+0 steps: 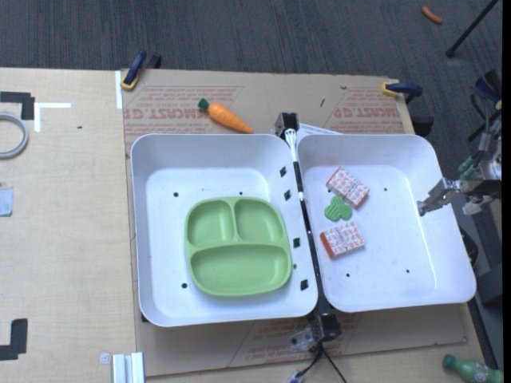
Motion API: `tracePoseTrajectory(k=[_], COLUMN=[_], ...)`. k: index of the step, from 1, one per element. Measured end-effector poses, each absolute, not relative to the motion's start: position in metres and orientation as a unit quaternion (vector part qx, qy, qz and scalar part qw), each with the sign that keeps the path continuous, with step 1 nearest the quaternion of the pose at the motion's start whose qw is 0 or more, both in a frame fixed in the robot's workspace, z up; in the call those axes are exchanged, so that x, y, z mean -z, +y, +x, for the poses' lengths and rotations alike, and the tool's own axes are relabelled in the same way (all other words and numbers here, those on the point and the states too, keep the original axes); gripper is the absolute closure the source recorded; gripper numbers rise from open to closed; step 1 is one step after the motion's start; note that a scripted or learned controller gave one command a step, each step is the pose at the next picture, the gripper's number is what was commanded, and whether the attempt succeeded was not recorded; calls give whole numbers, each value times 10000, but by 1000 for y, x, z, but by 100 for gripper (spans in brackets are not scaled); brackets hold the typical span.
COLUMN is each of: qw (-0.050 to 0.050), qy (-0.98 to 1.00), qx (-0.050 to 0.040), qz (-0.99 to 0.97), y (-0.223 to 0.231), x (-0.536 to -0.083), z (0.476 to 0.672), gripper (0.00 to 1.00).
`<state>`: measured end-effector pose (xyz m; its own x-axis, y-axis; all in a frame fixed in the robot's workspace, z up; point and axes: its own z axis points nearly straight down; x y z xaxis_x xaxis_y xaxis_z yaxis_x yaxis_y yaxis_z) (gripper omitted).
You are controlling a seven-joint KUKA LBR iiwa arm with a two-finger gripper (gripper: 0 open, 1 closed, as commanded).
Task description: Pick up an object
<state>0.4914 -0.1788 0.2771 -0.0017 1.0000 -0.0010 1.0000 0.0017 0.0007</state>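
Candidates for picking, two patterned boxes (346,187) and a green piece (338,210), lie loose well leftward of the hand (435,199), which hovers open and empty at the right bin's (399,290) rim.

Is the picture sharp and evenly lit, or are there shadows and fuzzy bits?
Camera view: soft, even light, faint shadows along the shallow white bins' walls; no strong glare. The green divided plastic plate and patterned red-and-white packets look fairly crisp; the metal two-finger gripper at the right edge is small and slightly blurred.
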Motion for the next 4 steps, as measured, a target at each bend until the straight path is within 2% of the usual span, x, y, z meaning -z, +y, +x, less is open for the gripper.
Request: tracePoseTrajectory(k=[1, 2, 3, 4], qw=[-1, 10, 1, 11], qy=[6951, 7613, 8098, 8089], qx=[2, 0, 2, 2], qz=[7189, 6484, 5868, 5879], y=[-114, -81, -102, -103], x=[-175, -193, -106, -116], z=[552, 655, 622, 623], gripper=[0, 0, 0, 100])
